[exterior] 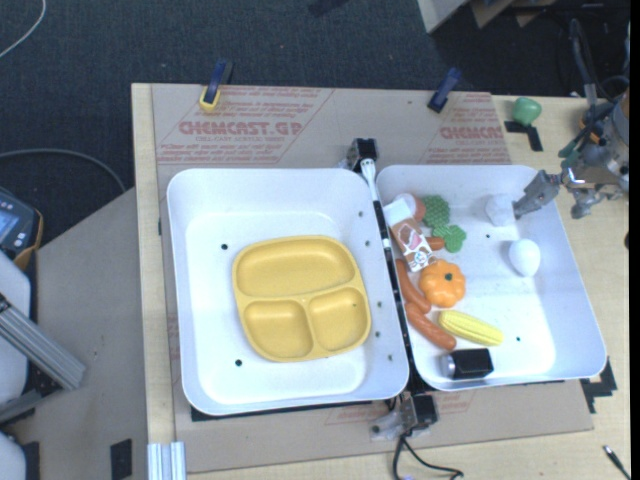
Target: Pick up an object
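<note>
The right bin point(570, 318) holds several toy foods. An orange pumpkin point(443, 283), a yellow corn cob point(470, 327), an orange sausage point(428, 325) and green broccoli point(445, 236) lie along its left side. A white egg point(523, 257) rests near the middle, and a small white piece point(498, 208) lies at the back. My gripper point(556, 202) hangs over the bin's back right corner, above and right of the egg. It is open, with nothing between its fingers.
A yellow divided plate point(300, 296) lies in the left bin point(200, 218). A black block point(468, 363) sits at the right bin's front. A labelled can point(412, 245) lies by the divider. Clamps point(211, 89) hold the cardboard at the back, and a green knob point(526, 110) stands at the back right.
</note>
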You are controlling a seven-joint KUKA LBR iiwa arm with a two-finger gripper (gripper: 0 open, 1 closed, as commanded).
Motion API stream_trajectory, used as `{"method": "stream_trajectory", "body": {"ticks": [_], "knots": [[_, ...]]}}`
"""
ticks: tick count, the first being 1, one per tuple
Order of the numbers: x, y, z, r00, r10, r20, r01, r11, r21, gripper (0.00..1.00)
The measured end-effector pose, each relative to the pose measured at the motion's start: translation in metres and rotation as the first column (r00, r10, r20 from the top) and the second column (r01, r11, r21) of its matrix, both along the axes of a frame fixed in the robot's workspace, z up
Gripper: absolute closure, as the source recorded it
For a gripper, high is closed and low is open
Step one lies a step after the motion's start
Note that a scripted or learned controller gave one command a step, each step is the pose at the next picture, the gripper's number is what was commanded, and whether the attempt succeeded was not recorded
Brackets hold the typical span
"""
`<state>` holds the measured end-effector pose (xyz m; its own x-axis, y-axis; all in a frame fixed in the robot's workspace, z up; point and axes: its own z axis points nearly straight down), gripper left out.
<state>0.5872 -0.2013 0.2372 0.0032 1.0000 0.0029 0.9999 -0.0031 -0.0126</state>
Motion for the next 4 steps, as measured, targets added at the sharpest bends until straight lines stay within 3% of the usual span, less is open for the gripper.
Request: {"method": "stream_trajectory", "body": {"ticks": [1, 3, 4], "knots": [[0.003, 0.0, 0.007, 1.0, 0.003, 0.013, -0.003, 1.0, -0.003, 0.0], [0.004, -0.003, -0.119, 1.0, 0.004, 0.007, -0.004, 1.0, -0.001, 0.0], [0.003, -0.002, -0.155, 1.0, 0.004, 0.007, -0.004, 1.0, -0.001, 0.0]]}}
